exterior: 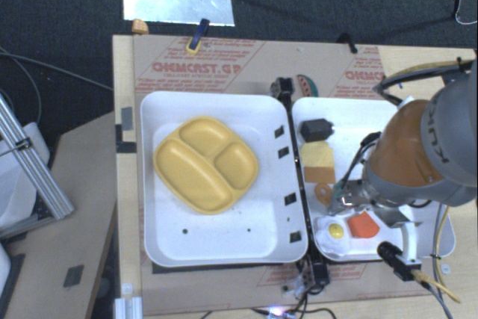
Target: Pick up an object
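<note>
- Two shallow white bins sit side by side on a cardboard-covered bench, seen from above at a slant.
- The left bin [168,235] holds one thing: a yellow plate [206,163] with three compartments, rounded edges and a smooth matte surface, lying flat near the middle of the bin.
- The right bin [351,107] holds several small things close together.
- A black block [316,130] lies near the bin's far left corner.
- Just in front of it is a pale yellow sponge [317,158], and touching that, a brown block [320,175].
- Near the front left corner lies a toy fried egg [334,231], white with a round yellow yolk.
- Just to its right is a small orange-red block [364,225].
- The grey arm [426,149], with its orange band, reaches in from the right and covers much of the right bin.
- The gripper [345,198] hangs low over the bin, between the brown block and the egg; whether it is released or clenched cannot be made out.
</note>
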### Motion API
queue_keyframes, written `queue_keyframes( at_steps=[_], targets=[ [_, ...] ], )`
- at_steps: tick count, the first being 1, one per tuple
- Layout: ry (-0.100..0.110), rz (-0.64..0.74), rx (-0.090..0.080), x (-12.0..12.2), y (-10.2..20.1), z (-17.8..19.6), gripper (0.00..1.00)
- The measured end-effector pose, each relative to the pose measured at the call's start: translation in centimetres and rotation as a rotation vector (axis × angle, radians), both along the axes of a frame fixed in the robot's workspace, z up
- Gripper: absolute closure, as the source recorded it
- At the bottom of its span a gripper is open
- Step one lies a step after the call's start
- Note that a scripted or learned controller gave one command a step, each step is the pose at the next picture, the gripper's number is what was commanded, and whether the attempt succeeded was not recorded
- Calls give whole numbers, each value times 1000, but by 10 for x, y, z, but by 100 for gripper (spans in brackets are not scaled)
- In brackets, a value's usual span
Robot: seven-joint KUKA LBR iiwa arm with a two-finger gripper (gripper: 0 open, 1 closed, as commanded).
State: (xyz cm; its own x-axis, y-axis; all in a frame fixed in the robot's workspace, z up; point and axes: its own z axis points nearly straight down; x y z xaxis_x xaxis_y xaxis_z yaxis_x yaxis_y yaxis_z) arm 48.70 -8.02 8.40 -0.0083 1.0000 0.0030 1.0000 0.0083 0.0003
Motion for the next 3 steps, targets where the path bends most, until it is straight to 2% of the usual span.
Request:
queue_keyframes(
  at_steps=[1,2,3],
  targets=[
    [-1,-7,-3,0,-4,0,0],
    [-11,-4,-6,40,-24,71,0],
    [5,-10,-2,-3,-37,1,0]
  ],
)
